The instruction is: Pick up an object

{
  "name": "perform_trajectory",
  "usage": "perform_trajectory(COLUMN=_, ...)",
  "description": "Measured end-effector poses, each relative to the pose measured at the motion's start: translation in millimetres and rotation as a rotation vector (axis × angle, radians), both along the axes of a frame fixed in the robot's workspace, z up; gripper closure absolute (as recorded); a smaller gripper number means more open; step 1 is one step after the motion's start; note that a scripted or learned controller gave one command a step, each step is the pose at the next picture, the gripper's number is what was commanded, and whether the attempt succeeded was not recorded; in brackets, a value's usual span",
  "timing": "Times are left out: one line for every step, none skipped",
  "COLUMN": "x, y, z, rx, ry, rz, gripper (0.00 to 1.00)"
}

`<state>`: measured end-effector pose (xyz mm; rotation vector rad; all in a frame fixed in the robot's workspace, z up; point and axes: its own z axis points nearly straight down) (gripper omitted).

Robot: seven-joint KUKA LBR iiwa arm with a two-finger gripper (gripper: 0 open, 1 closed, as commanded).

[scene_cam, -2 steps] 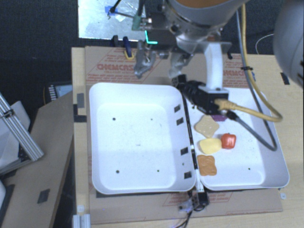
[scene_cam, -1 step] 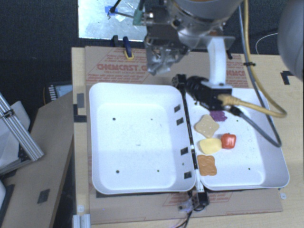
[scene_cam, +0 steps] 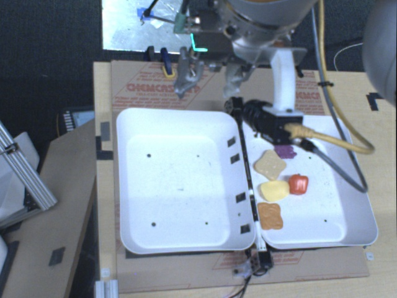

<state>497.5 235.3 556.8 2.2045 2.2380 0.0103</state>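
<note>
My gripper (scene_cam: 210,84) hangs high over the back rim of the left bin (scene_cam: 133,166). It is open, its two grey fingers (scene_cam: 186,78) spread wide with nothing between them. The small objects lie in the right bin (scene_cam: 347,216), near its left wall: a beige toast-shaped piece (scene_cam: 270,164), a yellow piece (scene_cam: 274,190), a red piece (scene_cam: 298,184), an orange-brown piece (scene_cam: 270,216) and a purple piece (scene_cam: 284,151) partly under the cabling. The gripper is well behind and to the left of them all.
A black fitting with a yellow hose (scene_cam: 322,139) and grey cables drapes across the back of the right bin. A divider with black clips (scene_cam: 245,172) runs between the bins. Blue and yellow clamps (scene_cam: 166,61) sit on the cardboard behind the left bin.
</note>
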Motion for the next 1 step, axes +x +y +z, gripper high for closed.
perform_trajectory(x=0.0, y=0.0, z=0.0, rx=0.000, ry=0.000, rz=0.000, gripper=0.00)
